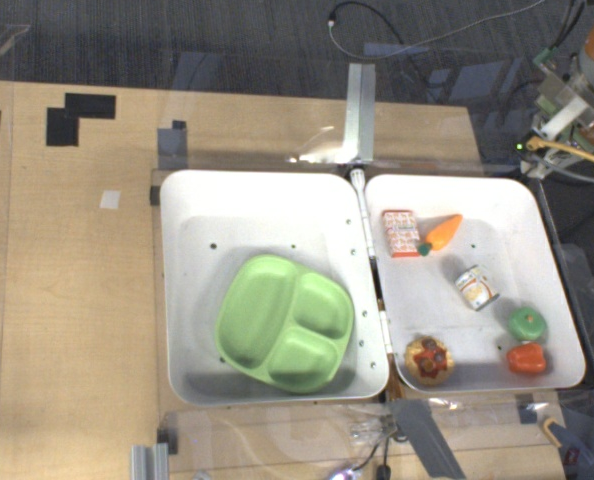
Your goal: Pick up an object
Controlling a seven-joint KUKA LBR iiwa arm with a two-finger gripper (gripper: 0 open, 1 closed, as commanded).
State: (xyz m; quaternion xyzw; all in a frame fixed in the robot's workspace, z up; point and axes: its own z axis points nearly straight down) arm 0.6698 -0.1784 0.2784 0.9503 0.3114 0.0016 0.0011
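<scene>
The right bin [552, 258] holds several small items: a red and white carton [401, 233], an orange carrot [441, 232], a small tin can [475, 288], a green round piece [526, 323], a red vegetable [526, 359] and a round tart with dark fruit [429, 359]. A light green divided plate [285, 323] lies in the left bin [187, 218]. My gripper [565, 116] hangs at the top right, outside the right bin and beyond its far right corner, well away from all the items.
A metal post [361, 113] stands at the back between the two bins, where a divider ridge [369, 268] separates them. Black cables [447, 33] run across the dark floor behind. Bare wooden bench [67, 298] stretches to the left.
</scene>
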